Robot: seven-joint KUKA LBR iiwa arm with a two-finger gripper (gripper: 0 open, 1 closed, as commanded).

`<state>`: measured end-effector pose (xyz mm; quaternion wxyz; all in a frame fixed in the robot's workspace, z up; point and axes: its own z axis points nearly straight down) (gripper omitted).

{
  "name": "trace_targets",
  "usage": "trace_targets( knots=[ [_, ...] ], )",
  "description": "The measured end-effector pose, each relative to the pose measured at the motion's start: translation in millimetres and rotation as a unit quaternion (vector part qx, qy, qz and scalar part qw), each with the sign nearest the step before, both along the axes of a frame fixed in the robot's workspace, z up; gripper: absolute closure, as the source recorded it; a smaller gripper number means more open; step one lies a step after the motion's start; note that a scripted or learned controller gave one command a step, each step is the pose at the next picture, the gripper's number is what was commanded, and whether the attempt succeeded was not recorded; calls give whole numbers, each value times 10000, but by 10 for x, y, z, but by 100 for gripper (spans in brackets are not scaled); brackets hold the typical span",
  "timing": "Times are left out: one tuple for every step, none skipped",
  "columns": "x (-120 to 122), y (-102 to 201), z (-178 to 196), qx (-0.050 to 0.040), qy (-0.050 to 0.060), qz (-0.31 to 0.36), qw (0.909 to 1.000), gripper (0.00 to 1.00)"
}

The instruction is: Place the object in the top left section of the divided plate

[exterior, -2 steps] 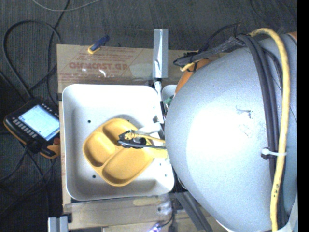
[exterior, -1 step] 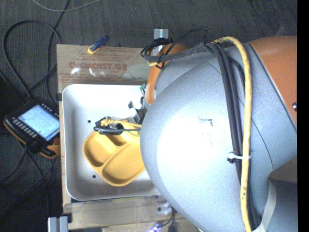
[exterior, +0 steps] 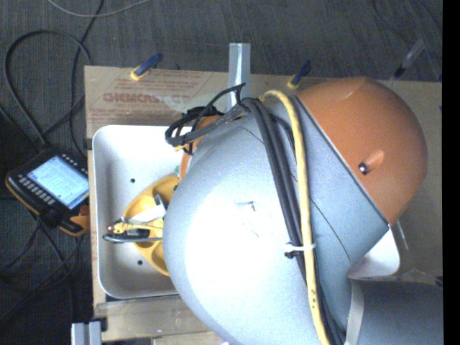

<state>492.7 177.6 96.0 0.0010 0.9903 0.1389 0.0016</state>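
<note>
Starting at the far left, a pendant with a lit screen lies on the dark carpet, with black cables looping above it. Next comes the desk, a pale board with red print, and a blue-and-yellow clamp grips its far edge. On it sits the left bin, white and shallow. A yellow plate lies in the bin's right part, and the arm covers much of it, so its sections cannot be made out. Across the plate's near side lies a thin dark shape with pale and reddish bits, pointing left from the arm's edge. Whether that is the task's object or part of the hand cannot be told, and so neither can how wide the hand stands or what it has hold of. A metal post rises at the desk's far edge. The grey arm spreads from the bin to the right, with black and yellow cables running along it. Its orange band bulges at upper right, above a white sliver of the second bin.
</note>
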Motion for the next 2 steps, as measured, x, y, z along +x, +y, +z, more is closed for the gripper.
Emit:
trace_targets(
  knots=[
    [125, -766, 1113, -20, 43, 198, 9998, 100],
    [421, -175, 2516, -2, 32, 221, 9997, 100]
  ],
)
